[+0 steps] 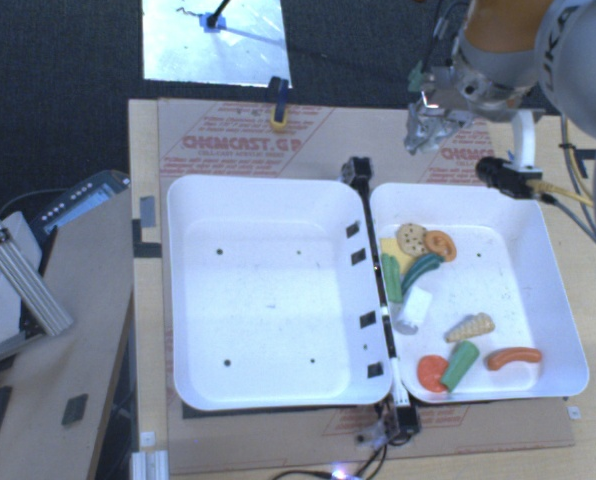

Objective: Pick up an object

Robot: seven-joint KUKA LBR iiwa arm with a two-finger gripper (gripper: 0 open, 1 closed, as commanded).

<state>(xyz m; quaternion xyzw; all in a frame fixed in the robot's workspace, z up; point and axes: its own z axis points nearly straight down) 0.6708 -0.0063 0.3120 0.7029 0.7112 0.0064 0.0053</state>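
- objects for picking lie together in the right bin (538, 238), well apart from my gripper (425, 136), which hangs above the bench beyond that bin's far rim.
- my gripper sits at the top of the view, below the orange band (508, 13) of my arm; i cannot tell how it stands, and nothing shows in it.
- nearest to it in the bin are a round speckled cookie (411, 237) and an orange pretzel-like piece (440, 244), side by side near the far left part.
- just below them a yellow piece (392, 249), a green pod (420, 270) and a long green piece (391, 278) overlap close to the left wall.
- a small white block (416, 307) lies just under the pod.
- nearer the front are a pale corn cob (470, 327), a green cylinder (460, 365) leaning over a red round piece (431, 372), and an orange sausage (513, 357).
- left bin (268, 298) lies beside the right one, joined at a black hinged divider (371, 268).
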